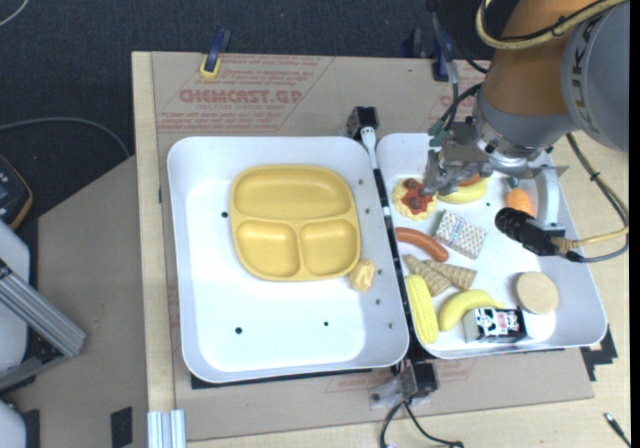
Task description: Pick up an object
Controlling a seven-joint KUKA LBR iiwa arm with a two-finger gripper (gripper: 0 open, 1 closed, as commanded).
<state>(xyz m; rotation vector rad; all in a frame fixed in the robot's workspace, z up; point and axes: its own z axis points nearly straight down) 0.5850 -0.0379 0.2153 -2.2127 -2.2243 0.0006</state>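
Observation:
My gripper (438,184) hangs over the far left part of the right bin (590,281), under the grey arm with its orange band. Its tip is right above a small pizza-like toy (408,200), red and yellow, and I cannot tell whether it touches it. A yellow banana piece (467,193) lies just right of the tip, partly under the wrist. Nothing shows as lifted.
The right bin also holds a sausage (421,244), a checkered packet (460,233), a waffle cone (447,277), corn (423,309), a banana (463,305), a milk carton (496,324), a tan disc (536,292) and an orange piece (519,201). The left bin (195,266) bears a yellow divided plate (295,219).

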